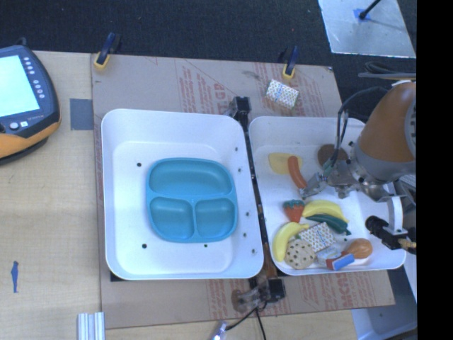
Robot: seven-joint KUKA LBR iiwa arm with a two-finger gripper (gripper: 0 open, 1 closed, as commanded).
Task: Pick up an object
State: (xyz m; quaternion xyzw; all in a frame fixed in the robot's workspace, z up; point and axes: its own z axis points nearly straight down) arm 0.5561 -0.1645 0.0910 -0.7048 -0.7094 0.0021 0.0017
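The right white bin [263,134] holds several toy foods. A red sausage [296,172] lies on a yellow slice [278,162]. Nearer the front are a carrot [294,210], a yellow banana [322,207] beside a dark green piece [334,222], a second banana [282,238], a cookie [299,256], a patterned box [318,236], an orange ball [359,247] and a red-and-blue piece [341,262]. My gripper [323,179] hangs low over the bin's right half, just right of the sausage and above the banana. Nothing shows in its grasp.
The left white bin [113,190] holds a blue divided plate [192,198]. A small patterned box [282,94] lies on the cardboard behind the right bin. A teach pendant [20,101] rests at the far left. Clamps sit at the bins' seam and the cardboard's back edge.
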